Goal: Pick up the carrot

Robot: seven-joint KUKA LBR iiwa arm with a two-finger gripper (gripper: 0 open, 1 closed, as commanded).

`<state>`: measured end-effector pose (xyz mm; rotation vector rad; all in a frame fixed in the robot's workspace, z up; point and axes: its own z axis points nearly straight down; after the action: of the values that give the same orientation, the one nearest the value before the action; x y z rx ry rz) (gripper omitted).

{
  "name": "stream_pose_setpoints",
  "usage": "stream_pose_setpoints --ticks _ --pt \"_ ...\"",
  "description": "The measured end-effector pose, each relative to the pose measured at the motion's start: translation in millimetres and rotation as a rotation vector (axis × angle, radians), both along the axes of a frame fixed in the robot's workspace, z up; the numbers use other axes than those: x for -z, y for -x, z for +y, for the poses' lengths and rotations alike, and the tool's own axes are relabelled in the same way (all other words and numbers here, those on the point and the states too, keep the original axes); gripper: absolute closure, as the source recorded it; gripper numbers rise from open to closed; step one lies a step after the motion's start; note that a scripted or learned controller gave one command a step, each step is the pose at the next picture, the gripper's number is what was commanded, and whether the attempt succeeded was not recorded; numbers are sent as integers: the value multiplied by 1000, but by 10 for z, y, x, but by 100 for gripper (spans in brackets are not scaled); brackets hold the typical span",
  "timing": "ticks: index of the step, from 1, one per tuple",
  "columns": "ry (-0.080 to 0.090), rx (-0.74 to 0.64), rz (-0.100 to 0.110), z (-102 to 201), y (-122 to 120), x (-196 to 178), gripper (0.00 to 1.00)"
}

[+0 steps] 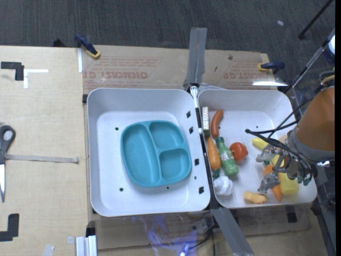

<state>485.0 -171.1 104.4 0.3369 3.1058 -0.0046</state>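
At the near side of the right bin (250, 101) lie a knobbly white garlic (222, 185), a pale orange wedge (254, 197) and a blocky yellow piece (288, 186). The gripper (268, 182) sits low among them, close to a small orange bit (277, 192). Cables and metal blur together there, so I cannot tell whether it is spread or closed, and nothing can be seen held in it.

The carrot (213, 153) is farther back and well to the gripper's left. It is a smooth, tapered orange toy lying lengthwise against the bin's left wall, with a glossy green bottle (229, 161) touching its other side and a round red tomato (238, 151) just beyond that.

As I judge it, the approach has not reached the carrot. A good grasp would mean crossing the bin, turning the wrist to close across the carrot's narrow width, and coming straight down. The wall and bottle leave little room, and hard, slick plastic may squirt out of an off-centre pinch.

Beyond sits a curved reddish sausage (215, 122). The left bin (101, 143) holds a matte blue divided plate (156, 153).
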Motion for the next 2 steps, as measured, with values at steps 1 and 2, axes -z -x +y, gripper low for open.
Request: stream_pose_setpoints --ticks 1,2 --pt "2 -3 -6 -1 -27 -100 100" --pt "2 -3 -6 1 -27 -100 0"
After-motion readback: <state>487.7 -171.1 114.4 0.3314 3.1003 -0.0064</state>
